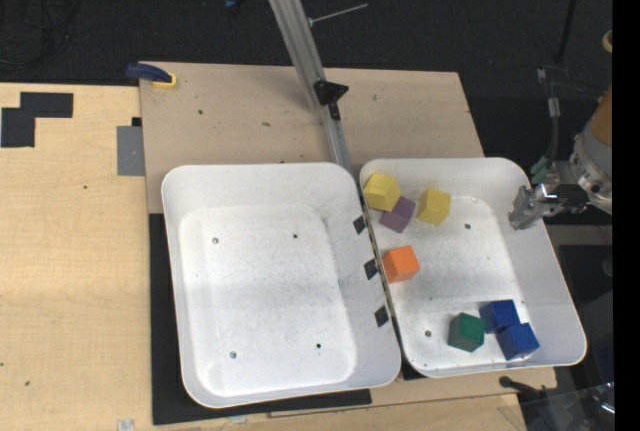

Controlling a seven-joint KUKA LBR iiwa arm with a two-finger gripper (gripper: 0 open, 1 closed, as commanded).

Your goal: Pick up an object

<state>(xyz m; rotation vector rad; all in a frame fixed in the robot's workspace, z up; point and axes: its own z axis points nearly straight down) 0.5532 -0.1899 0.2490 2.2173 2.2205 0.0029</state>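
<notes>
The right bin holds several blocks. Two yellow blocks lie at its far side with a purple block between them. An orange block sits near the divider. At the near side are a green block and two blue blocks close together. My gripper hangs at the right rim of this bin, away from all blocks, with nothing visibly held.
The left bin sits beside the right one on a wooden bench. A slanted aluminium bar rises behind the bins. A blue and yellow clamp lies at the bench's far left corner.
</notes>
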